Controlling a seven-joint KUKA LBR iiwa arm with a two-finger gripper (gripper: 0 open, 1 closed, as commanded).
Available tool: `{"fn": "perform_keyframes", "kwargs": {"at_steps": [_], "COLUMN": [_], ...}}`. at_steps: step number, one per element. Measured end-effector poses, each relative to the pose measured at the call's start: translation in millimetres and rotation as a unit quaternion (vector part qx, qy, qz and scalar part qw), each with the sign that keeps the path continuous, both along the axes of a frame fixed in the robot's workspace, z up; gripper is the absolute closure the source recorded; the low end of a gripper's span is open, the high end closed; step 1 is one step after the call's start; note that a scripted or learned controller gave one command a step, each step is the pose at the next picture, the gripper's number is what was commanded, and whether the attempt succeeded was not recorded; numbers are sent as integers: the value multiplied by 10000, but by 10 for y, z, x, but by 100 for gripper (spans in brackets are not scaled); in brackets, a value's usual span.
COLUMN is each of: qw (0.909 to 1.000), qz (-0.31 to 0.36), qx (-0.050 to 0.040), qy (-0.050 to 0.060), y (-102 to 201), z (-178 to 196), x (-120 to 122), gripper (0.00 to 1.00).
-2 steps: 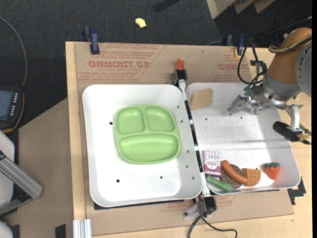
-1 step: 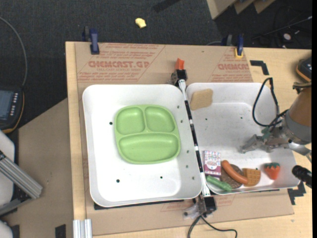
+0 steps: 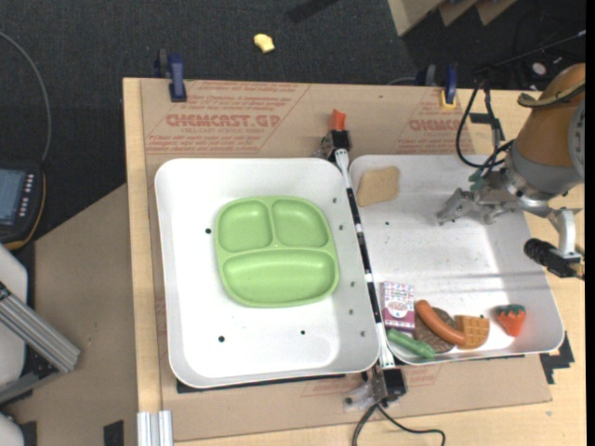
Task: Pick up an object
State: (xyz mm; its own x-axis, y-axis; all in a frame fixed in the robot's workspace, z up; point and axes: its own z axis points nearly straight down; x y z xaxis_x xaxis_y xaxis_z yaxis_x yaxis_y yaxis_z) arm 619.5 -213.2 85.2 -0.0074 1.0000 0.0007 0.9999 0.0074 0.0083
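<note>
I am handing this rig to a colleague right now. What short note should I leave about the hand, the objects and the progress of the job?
Hand: low over the upper part of the right bin, with nothing seen between its fingers.
Objects: the toy foods lie along the right bin's near edge: small carton, sausage, green pod, waffle, strawberry. A slice of bread is in the bin's far left corner. The green divided plate sits in the left bin.
Done: nothing picked up.
Left: choose one object, grasp it and lift it.
</note>
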Motion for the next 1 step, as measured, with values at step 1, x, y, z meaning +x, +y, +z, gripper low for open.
{"fn": "perform_keyframes", "kwargs": {"at_steps": [1], "qw": [10000], "qz": [-14], "qx": [65], "qy": [73], "y": [-38], "z": [-12], "x": [342], "gripper": [0]}}
